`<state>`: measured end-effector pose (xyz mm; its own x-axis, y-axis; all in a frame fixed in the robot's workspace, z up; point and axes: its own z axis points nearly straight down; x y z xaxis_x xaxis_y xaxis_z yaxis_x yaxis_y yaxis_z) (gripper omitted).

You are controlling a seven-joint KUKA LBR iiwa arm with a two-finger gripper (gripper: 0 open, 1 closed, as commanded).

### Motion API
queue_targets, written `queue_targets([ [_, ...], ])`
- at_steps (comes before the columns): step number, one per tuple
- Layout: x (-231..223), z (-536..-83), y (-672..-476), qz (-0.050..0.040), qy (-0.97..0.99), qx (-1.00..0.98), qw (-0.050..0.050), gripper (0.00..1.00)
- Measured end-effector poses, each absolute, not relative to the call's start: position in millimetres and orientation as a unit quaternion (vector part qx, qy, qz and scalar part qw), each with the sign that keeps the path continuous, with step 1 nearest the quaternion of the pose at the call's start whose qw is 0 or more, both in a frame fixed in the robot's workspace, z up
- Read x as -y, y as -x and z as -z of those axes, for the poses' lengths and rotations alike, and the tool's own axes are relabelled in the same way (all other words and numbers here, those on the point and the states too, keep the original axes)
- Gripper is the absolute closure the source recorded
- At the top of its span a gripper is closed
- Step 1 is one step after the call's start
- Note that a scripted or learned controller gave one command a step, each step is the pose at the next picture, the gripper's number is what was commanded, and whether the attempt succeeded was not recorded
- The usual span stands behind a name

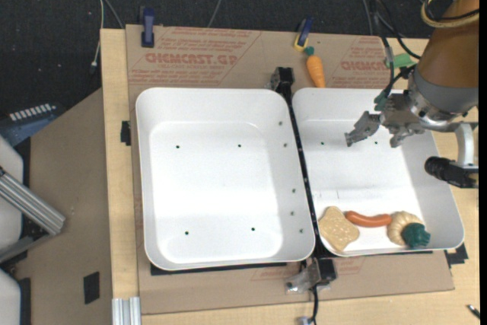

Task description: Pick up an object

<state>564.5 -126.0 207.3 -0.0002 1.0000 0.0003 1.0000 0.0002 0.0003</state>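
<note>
- Down at the near edge of the right bin (380, 186) sit three small toy foods in a row: a tan cracker-looking piece (338, 229), an orange-red sausage (368, 220) and a beige-and-teal chunk (407, 230). The cracker and sausage look like they're touching, and the sausage end meets the beige chunk too.
- Biggest stuff first though: the cardboard-covered bench (205, 57) carries both bins, with the left bin (221, 179) right up against the right one.
- Arm (453, 42) comes in over the right bin's far right corner.
- Gripper (377, 127) hangs above the far half of the right bin, fingers spread apart with nothing between them, well clear of the toy row.
- Little toy carrot (315, 71) lies on the cardboard just beyond the right bin's far rim, outside both bins.
</note>
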Motion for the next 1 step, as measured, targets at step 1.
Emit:
queue_targets([
  [1, 183.3, -119.9, -545.7, -0.0024, 0.709, 0.705, 0.003, 0.00],
])
